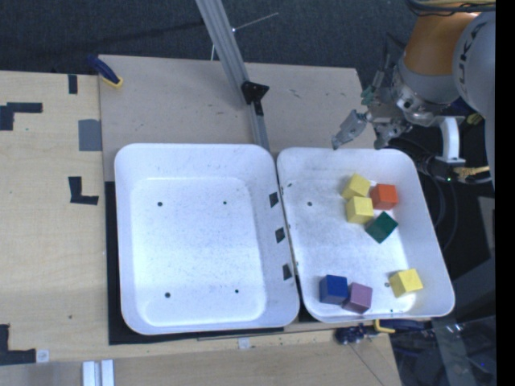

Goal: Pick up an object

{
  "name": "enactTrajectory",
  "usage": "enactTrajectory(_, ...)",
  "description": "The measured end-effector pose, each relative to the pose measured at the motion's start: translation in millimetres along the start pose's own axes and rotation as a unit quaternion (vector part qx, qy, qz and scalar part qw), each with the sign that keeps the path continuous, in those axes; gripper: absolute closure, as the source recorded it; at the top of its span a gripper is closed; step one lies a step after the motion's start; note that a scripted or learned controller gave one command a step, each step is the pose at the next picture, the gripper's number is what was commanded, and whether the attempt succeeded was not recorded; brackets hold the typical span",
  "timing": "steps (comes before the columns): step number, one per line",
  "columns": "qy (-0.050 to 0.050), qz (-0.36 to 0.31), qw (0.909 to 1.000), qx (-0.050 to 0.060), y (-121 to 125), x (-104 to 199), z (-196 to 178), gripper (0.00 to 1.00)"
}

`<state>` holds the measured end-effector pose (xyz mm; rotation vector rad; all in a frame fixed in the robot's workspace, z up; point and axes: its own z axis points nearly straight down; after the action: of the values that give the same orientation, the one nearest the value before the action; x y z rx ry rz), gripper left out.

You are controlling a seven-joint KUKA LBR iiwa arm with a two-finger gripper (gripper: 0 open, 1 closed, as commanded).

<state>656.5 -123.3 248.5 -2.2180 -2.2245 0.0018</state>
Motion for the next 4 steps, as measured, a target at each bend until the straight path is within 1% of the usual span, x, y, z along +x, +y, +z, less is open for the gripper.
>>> enactTrajectory(1, 0.000, 0.000, 1.0000, 0.000, -0.1, -0.3, -0.1, 0.00)
enactTrajectory(2, 0.000, 0.000, 1.0000, 0.002, 2.8, 5.4, 45.9, 0.00)
enactTrajectory(3, 0.000, 0.001, 1.0000, 0.003, -2.6, 14.8, 97.0, 0.00)
enactTrajectory(4, 0.000, 0.000, 1.0000, 0.003, -4.3, 15.7, 151.7, 0.00)
